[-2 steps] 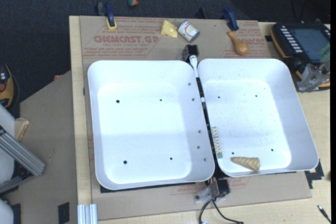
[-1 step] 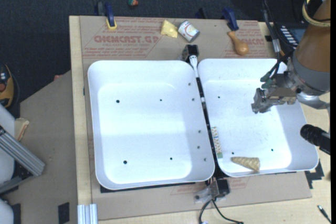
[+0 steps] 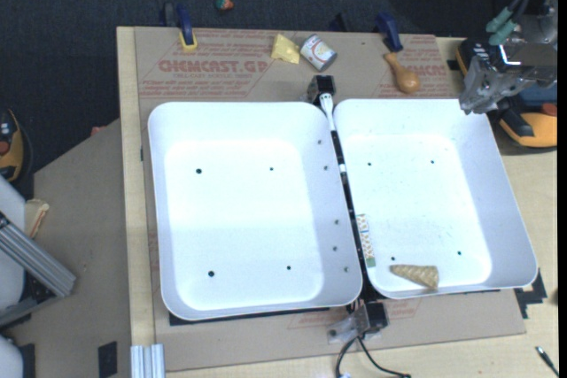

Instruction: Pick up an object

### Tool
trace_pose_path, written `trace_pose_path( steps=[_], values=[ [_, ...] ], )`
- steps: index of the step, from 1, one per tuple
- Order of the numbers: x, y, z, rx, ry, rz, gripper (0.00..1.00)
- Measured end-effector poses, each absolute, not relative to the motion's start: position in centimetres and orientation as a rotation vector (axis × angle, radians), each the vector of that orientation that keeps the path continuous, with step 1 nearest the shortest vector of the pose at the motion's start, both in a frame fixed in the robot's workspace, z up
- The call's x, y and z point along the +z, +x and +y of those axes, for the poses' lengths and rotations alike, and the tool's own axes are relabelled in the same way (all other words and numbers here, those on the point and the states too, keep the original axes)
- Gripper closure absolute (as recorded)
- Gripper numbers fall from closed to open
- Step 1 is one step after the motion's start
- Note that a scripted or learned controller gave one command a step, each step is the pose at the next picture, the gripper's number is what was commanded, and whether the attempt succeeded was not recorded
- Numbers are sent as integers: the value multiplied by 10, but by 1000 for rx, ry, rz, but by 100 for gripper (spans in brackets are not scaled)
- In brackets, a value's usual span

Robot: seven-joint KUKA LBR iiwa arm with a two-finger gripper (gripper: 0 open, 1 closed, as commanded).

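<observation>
1. The metal gripper (image 3: pixel 485 89) hangs above the right bin's (image 3: pixel 461 190) far right corner; whether it is open or closed cannot be told.
2. A tan, ridged cone-shaped object (image 3: pixel 416 275) lies on the right bin's smooth white floor, near the front wall.
3. The left bin (image 3: pixel 177 190) is glossy white plastic with rounded corners.
4. Both sit on a cardboard-covered worktop (image 3: pixel 221 66).
</observation>
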State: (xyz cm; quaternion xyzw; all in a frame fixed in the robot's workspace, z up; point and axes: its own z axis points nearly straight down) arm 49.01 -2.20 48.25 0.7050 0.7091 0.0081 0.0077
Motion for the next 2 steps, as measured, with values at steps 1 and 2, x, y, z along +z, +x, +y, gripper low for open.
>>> trace_pose_path(
  steps=[1, 2],
  values=[
    [375, 478, 27, -13, 2222, 2234, 100],
    [309, 478, 94, -9, 2219, 2233, 100]
  ],
)
